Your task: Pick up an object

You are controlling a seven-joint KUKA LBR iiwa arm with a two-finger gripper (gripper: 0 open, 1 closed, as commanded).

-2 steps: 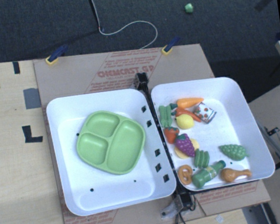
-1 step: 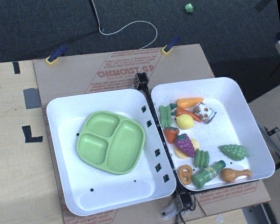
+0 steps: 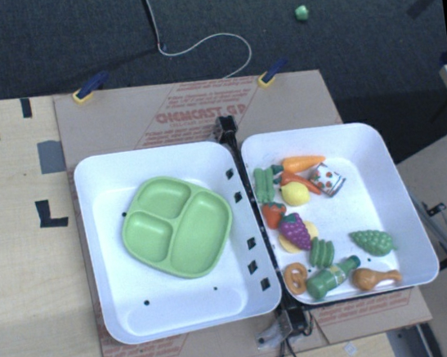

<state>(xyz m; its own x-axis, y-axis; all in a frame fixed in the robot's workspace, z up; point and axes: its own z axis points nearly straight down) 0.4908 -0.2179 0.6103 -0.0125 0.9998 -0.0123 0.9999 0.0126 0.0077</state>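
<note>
At the lower right of the frame, the right-hand shallow white bin (image 3: 398,190) holds a heap of small plastic toy foods: a brown drumstick (image 3: 375,278), a green bottle (image 3: 331,276) and a brown pretzel (image 3: 296,276) nearest, then a bumpy dark green piece (image 3: 372,241), a purple grape bunch (image 3: 294,231), a yellow lemon (image 3: 295,195) and, farthest, an orange carrot (image 3: 303,162) beside a red-and-white carton (image 3: 327,180). Left of centre, the left-hand shallow white bin (image 3: 103,232) carries a light green three-compartment plate (image 3: 177,226). Beyond both bins a brown cardboard sheet (image 3: 197,111) covers the surface, a white cable (image 3: 205,44) loops over dark carpet, and the pincer's state cannot be told.
</note>
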